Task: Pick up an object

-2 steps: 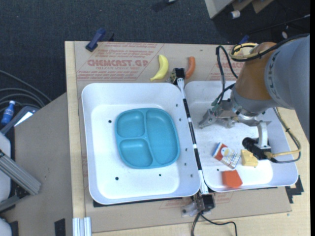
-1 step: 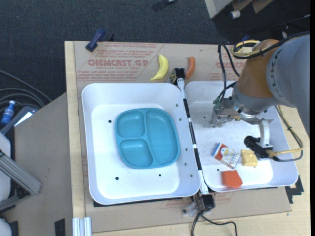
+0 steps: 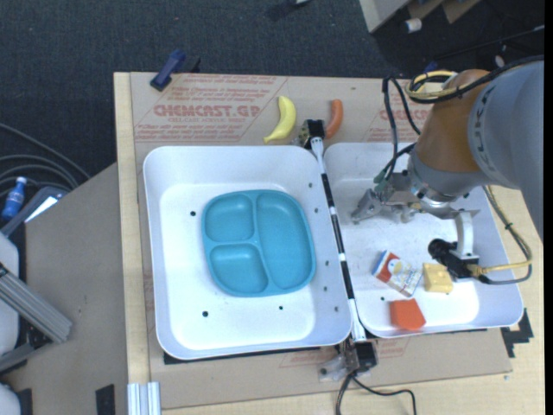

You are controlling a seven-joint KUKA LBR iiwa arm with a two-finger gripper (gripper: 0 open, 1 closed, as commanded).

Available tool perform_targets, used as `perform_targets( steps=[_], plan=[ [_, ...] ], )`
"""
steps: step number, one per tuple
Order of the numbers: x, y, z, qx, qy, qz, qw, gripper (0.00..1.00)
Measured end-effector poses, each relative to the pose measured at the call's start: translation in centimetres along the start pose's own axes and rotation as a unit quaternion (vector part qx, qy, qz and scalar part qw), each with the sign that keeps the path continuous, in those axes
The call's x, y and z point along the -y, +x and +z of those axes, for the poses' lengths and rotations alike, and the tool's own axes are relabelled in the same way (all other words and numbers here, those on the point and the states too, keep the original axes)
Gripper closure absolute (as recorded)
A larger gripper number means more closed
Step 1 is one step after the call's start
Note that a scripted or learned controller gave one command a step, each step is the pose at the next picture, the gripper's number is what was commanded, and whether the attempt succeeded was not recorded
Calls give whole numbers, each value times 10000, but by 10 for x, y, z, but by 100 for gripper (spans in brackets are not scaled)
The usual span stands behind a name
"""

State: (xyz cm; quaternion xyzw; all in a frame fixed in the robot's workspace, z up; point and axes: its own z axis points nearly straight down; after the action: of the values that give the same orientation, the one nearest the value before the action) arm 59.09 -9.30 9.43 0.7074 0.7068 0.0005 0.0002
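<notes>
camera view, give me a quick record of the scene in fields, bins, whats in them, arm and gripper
left bin: holds a blue divided plate, three compartments
right bin: holds a red and white packet, a yellow block, an orange block
arm: reaches in from the right, over the right bin
gripper: over the upper left part of the right bin, nothing seen between its fingers
behind the bins: a banana and an orange piece on the board

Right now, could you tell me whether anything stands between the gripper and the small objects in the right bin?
Nothing visible does: bare bin floor lies between the gripper and the red-and-white carton.
</notes>
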Motion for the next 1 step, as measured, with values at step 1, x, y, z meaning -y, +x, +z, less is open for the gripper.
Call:
perform_targets(
  steps=[1],
  plan=[
    [-63, -5, 10, 5, 2, -10, 10000, 0]
  ],
)
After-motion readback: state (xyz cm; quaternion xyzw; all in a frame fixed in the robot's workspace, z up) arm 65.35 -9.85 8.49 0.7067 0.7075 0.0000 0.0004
